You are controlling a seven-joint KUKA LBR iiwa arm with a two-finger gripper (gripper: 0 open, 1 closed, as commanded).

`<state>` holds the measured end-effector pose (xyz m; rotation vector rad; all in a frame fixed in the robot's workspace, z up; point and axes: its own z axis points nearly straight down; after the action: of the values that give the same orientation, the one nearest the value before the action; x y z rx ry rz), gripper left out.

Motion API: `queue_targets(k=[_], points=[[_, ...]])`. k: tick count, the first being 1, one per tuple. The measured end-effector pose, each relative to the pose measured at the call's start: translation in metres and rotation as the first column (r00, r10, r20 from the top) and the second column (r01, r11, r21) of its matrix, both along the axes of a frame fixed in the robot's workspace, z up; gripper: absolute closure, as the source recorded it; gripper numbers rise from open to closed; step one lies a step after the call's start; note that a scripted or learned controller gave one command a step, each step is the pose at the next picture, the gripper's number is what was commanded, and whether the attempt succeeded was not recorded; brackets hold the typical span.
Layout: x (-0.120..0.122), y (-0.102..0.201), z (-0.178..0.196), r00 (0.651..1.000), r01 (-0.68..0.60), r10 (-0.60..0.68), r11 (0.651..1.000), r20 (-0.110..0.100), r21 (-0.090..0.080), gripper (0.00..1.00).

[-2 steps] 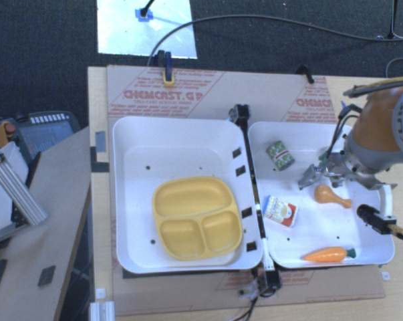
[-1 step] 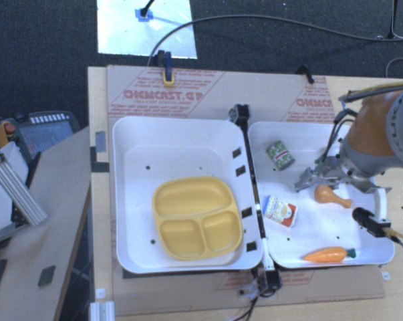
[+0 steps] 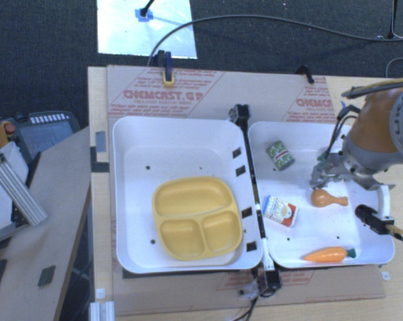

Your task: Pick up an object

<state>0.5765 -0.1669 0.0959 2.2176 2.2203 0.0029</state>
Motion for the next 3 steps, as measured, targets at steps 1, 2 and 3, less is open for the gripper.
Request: queue_targets(k=[1, 2, 3], points=[[0.002, 0.008, 0.047, 1.000, -0.003, 0.003, 1.000, 0.002, 0.000, 1.00], [0.001, 0.006, 0.112, 1.000, -0.003, 0.003, 1.000, 0.005, -0.001, 1.00], [0.002, 0.006, 0.122, 1.000, -0.003, 0.003, 1.000, -0.001, 0.001, 1.00]])
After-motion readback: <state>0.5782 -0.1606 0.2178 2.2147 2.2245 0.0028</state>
